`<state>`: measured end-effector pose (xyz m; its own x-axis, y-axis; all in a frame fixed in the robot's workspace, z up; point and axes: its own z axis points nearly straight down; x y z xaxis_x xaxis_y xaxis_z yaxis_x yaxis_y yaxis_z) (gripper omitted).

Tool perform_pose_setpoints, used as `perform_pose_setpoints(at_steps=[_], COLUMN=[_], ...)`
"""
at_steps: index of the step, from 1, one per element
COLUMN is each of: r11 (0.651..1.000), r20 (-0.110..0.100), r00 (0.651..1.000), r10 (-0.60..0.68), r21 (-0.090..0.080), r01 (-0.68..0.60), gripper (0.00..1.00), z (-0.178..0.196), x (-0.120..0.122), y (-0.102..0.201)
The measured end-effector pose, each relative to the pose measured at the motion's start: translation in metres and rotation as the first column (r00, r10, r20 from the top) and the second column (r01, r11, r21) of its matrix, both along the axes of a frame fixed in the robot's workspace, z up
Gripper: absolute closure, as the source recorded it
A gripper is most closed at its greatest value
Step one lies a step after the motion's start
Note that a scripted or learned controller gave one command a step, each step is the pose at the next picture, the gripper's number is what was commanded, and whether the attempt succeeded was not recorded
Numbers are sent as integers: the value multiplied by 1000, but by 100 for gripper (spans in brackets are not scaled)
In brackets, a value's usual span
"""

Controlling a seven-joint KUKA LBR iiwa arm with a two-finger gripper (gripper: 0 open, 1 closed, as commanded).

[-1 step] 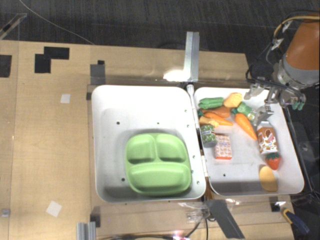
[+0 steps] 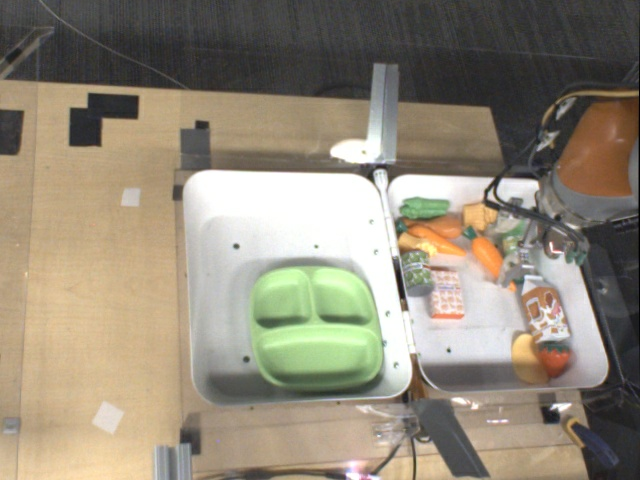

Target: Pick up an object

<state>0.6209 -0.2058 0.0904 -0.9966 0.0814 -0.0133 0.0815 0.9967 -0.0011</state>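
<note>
From my screen the light is even and fairly bright, falling from overhead. The two white bins come close to washing out; the left bin [image 2: 215, 268] shows a soft grey shadow along its near wall, under the green tray [image 2: 315, 326]. A bright glare spot sits on the metal post [image 2: 383, 118] at the far edge of the surface [image 2: 90, 318]. The dark floor [image 2: 300, 18] at the top reads grainy. Small items in the right bin [image 2: 480, 353] look soft, their labels unreadable. The arm [image 2: 598, 163] is slightly blurred at its edges.
</note>
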Motion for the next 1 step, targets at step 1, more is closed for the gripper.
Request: perform_pose_setpoints(at_steps=[1], r11=[1000], r20=[-2], r00=[1000], r10=[27], r21=[2], r01=[-27], gripper=[0], z=[-2], x=[1], y=[50])
